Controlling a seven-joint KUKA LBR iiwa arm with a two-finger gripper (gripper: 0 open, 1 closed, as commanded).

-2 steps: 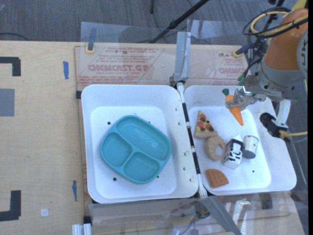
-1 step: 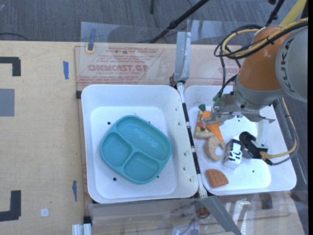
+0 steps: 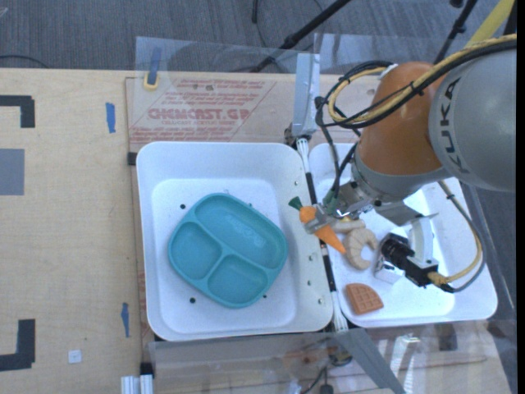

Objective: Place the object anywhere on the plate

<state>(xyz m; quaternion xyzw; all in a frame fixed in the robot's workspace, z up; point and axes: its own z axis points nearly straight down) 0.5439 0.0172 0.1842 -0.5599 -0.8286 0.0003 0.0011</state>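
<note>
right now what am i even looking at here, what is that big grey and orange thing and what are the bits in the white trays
You are looking down from one fixed camera above a bench. The big grey machine with an orange band is a robot arm reaching in from the right; cables run along it. Its two-finger gripper sits low over the seam between two shallow white bins. An orange toy carrot with a green top lies right at the gripper; whether it is actually gripped is not clear. The left white bin holds a teal plastic plate with three compartments, which has nothing on it yet. The right white bin holds a pale beige toy piece and a small tan waffle-patterned cracker.
</note>
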